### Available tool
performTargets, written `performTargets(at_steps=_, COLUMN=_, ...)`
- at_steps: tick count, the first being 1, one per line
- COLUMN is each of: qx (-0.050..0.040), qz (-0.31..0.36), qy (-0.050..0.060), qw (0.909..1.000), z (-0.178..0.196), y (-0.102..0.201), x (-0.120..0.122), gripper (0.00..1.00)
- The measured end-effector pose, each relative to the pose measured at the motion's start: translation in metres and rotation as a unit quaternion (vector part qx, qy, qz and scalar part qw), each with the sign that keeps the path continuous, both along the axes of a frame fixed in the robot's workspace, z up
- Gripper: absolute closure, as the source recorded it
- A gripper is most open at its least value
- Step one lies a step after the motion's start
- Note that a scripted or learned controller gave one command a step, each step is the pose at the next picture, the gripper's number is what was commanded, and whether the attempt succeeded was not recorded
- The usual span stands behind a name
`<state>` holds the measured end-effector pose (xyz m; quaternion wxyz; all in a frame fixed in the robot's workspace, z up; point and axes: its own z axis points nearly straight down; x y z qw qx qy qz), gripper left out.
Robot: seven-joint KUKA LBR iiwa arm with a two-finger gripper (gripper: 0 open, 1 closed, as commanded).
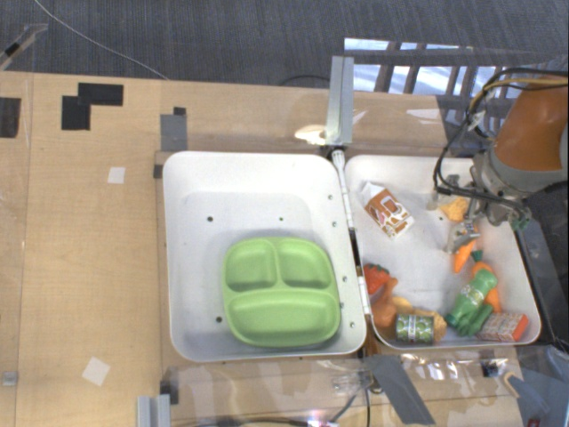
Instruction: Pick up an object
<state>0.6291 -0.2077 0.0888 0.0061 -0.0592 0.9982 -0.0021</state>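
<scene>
Light wooden bench, two shallow white bins side by side on it, left bin, right bin, possibly black tape patches at far-left.

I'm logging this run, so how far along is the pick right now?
Done: the arm is over the right bin, its tool low beside the orange carrot toy. In hand: nothing visibly gripped. Left: grasp and lift an item; the green bottle and brown packet lie untouched.
</scene>
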Motion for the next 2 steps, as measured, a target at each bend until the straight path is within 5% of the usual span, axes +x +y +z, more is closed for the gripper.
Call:
performTargets(at_steps=1, qx=0.0015, qz=-0.019, qy=0.001, qw=0.9998, z=-0.001, y=0.013, x=0.000, gripper=0.00)
performTargets(at_steps=2, qx=-0.0002, qz=-0.017, qy=-0.008, qw=0.9998, z=0.016, y=0.013, x=0.005, gripper=1.00)
